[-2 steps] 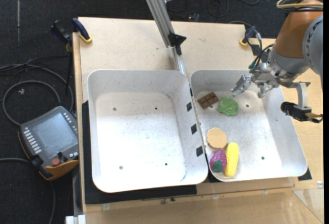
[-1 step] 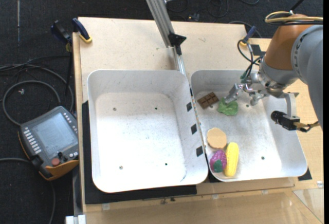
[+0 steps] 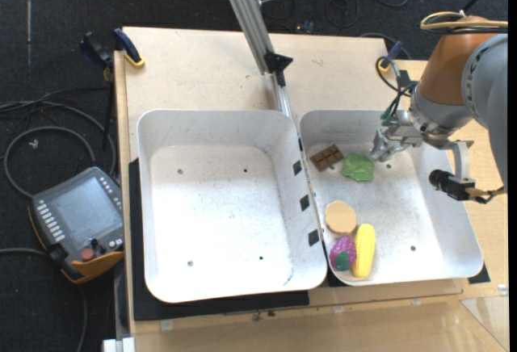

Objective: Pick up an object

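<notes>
Corn (image 3: 364,249) lies well below the claw (image 3: 381,150), whose grip cannot be told; lowering straight onto the green leaf (image 3: 358,169) just beneath looks best.

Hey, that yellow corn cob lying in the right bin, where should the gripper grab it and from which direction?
Probably the middle of the corn cob, coming straight down with the fingers across its narrow width. It lies flat and lengthwise, with the purple toy touching its left side, so the upper half looks freer.
</notes>
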### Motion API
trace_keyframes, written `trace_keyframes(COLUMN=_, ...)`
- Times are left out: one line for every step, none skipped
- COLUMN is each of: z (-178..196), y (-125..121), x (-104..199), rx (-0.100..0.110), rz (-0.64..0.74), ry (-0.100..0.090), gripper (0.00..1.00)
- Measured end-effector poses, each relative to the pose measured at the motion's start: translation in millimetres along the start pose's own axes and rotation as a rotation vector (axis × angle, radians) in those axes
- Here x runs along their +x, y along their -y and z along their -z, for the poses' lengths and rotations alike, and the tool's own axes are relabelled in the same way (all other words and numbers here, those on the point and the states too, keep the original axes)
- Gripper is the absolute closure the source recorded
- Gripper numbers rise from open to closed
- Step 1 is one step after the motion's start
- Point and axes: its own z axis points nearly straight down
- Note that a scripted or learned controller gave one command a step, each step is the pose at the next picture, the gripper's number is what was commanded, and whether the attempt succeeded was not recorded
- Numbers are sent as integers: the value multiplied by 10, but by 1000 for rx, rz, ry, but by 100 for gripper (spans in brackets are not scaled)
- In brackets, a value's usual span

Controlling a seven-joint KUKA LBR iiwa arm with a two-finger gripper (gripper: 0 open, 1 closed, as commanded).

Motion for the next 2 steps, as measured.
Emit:
trace_keyframes(z=646, y=-42, x=0, rx=-5, rz=1, ry=1, gripper=100)
trace_keyframes(z=1185, y=-41, x=-102, rx=-5, rz=-1, ry=1, gripper=100)
